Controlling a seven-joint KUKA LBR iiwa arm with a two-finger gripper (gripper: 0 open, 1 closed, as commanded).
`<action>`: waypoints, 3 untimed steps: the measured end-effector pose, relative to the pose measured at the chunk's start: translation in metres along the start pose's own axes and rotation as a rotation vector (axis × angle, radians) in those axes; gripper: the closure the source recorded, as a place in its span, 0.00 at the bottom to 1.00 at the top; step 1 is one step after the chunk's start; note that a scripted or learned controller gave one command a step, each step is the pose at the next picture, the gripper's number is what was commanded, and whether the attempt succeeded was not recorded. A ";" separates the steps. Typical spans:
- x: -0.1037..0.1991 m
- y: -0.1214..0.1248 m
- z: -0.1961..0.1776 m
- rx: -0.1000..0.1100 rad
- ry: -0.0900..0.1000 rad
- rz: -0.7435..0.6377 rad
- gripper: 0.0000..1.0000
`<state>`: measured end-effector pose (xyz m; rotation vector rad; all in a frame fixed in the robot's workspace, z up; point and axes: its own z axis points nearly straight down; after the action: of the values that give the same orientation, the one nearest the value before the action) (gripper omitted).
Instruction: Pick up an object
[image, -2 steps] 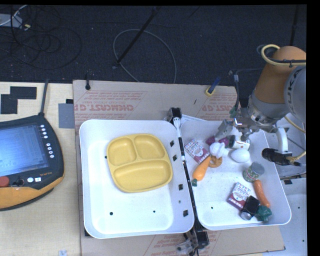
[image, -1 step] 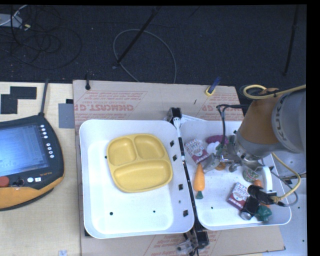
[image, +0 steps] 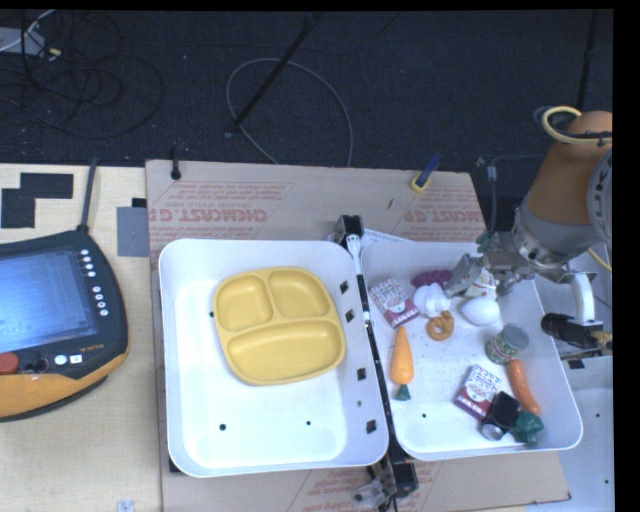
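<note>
- Camera view: the gripper (image: 478, 282) hangs low over the far side of the right bin (image: 565, 440), beside a white egg-shaped piece (image: 481, 310); I cannot tell whether it is open, closed or gripping anything.
- It probably sits there because the small things crowd together at that spot.
- A toy carrot (image: 401, 360) lies nearer the divider, long axis running near-to-far, green tip toward the front.
- The yellow plate (image: 279, 325) rests alone in the left bin (image: 190, 420).
</note>
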<state>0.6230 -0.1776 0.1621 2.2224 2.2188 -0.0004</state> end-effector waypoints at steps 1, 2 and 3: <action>0.044 -0.046 -0.014 0.004 0.002 -0.002 0.00; 0.093 -0.035 0.072 -0.003 0.000 -0.001 0.00; 0.090 -0.034 0.061 -0.003 -0.003 0.004 1.00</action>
<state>0.5888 -0.0874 0.1006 2.2237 2.2107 -0.0004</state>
